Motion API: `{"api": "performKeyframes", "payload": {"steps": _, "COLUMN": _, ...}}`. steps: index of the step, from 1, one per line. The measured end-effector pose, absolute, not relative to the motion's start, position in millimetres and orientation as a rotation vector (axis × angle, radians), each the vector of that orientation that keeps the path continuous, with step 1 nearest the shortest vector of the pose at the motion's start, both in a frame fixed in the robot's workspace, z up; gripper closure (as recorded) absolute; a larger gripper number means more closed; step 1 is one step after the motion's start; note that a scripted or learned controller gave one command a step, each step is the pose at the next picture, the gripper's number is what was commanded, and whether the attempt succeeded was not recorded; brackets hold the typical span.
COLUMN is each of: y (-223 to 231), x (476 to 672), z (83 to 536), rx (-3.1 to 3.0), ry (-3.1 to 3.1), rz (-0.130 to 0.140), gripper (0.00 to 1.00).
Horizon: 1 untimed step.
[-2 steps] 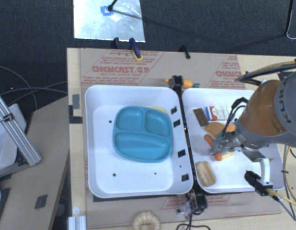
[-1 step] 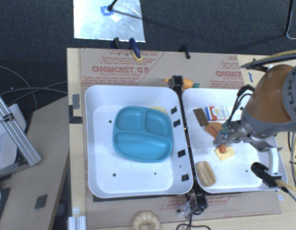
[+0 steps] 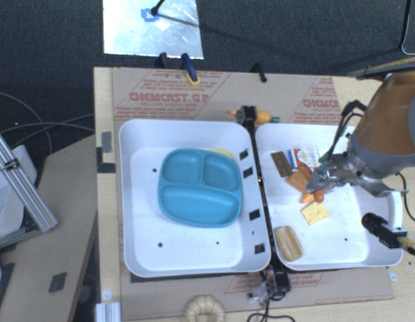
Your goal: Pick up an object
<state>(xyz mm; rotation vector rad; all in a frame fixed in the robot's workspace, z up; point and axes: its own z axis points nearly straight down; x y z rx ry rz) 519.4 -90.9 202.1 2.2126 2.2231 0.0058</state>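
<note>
Orange carrot-shaped toy pieces (image 3: pixel 308 194) lie in the right white bin (image 3: pixel 342 257), two as far as the small, crowded view lets me count, directly under the tips of the hand (image 3: pixel 319 182). Whether the hand is wide, narrow or closed on anything, I cannot tell; its tips sit low over the pile and blend into it.

Going from the left, the left shallow white bin (image 3: pixel 144 247) holds one blue plastic plate with three compartments (image 3: pixel 199 186), lying flat near the bin's middle, and one pale yellow piece (image 3: pixel 223 153) peeking out from behind the plate's far edge. On the counter (image 3: pixel 214 89) at the far end of the wall between the bins sits one small orange object (image 3: pixel 262 117).

The right bin holds one dark brown rectangular bar (image 3: pixel 282 164) near its far left, one red and white packet (image 3: pixel 306 157) just beside it, one tan flat piece (image 3: pixel 299 181) touching the carrot pieces, one pale yellow square like a cheese slice (image 3: pixel 314 212) just in front of them, and one tan bread-roll-shaped toy (image 3: pixel 288 242) near the front left corner. The grey arm with its orange band (image 3: pixel 389 123) reaches in from the right.
</note>
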Motion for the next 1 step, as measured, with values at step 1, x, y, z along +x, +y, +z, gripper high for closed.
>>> {"api": "performKeyframes", "payload": {"steps": 1, "y": -90.9, "x": 520.8, "z": 225.8, "rx": 2.214, "ry": 2.224, "rz": 0.004, "gripper": 1.00}}
